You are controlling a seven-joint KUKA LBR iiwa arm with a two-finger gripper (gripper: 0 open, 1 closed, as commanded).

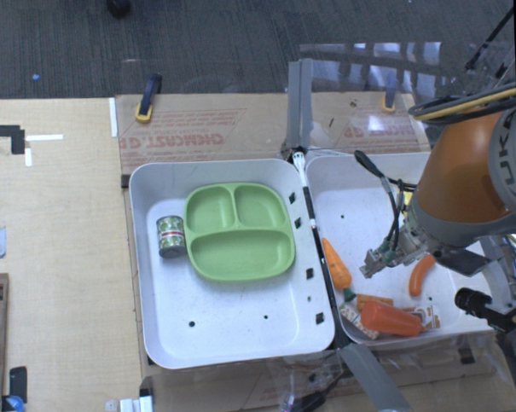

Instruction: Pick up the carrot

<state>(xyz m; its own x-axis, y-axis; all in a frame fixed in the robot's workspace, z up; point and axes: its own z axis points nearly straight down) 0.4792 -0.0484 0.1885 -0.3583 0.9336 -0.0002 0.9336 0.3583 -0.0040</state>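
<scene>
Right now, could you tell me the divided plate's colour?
Light green, the three-compartment plastic plate, seen in the camera view.

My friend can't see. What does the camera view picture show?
A grey and orange robot arm's gripper hangs over the right bin, beside an orange carrot. The left bin has a green plate and a small can.

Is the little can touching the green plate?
Apart. The camera view shows a thin strip of white bin floor between the can and the green plate.

Orange carrot (335, 264), lying lengthwise in right bin, beside its left wall
</scene>
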